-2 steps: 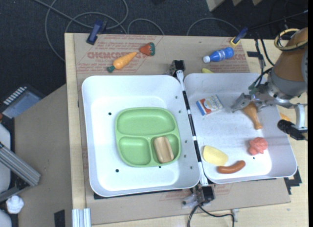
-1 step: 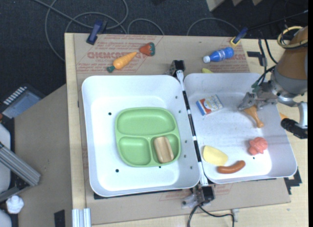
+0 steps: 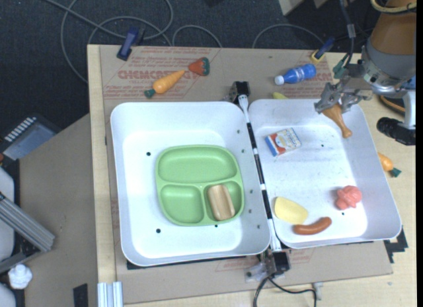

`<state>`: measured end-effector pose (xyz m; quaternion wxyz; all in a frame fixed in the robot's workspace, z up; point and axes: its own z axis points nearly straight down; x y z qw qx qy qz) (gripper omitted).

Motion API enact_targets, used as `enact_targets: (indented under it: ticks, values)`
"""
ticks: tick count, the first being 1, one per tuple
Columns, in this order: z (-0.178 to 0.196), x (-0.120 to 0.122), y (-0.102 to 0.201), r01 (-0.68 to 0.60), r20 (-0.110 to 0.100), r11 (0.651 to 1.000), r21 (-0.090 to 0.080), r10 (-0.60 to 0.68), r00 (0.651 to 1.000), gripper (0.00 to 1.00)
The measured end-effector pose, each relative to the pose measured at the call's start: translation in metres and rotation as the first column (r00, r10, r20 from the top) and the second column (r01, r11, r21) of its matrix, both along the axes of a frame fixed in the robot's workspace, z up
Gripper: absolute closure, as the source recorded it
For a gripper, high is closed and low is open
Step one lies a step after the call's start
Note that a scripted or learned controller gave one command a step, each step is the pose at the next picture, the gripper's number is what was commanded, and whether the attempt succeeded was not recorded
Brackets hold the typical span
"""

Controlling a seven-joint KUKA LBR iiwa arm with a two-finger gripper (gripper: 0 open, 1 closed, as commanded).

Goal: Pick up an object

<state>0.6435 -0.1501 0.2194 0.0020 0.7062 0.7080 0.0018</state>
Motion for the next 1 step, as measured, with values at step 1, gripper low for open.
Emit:
enact_targets:
  ticks: [1]
  values:
    - [0.0054, -0.0119, 0.0566, 0.001, -0.006, 1.0, 0.002, -0.001, 1.0, 1.0]
